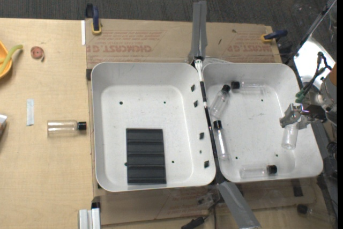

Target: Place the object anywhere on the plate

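Observation:
The black ribbed plate [144, 156] lies on the floor of the left bin [107, 115], near its front. My gripper [292, 119] hangs over the right edge of the right bin [252, 120], far from the plate. It is shut on a clear vial [289, 138], which hangs down from the fingers with its top end hidden between them. Other clear vials with black caps lie in the right bin: one at the back [247, 86], one near the divider [218, 103], one along the left wall [220, 143] and one at the front [258, 171].
A grey divider bar [199, 35] runs between the bins. Outside the bins, on the wooden bench at left, lie a capped clear bottle [65, 126], a small white strip [30, 112], a brown disc [36, 52] and part of an orange bowl [4, 61].

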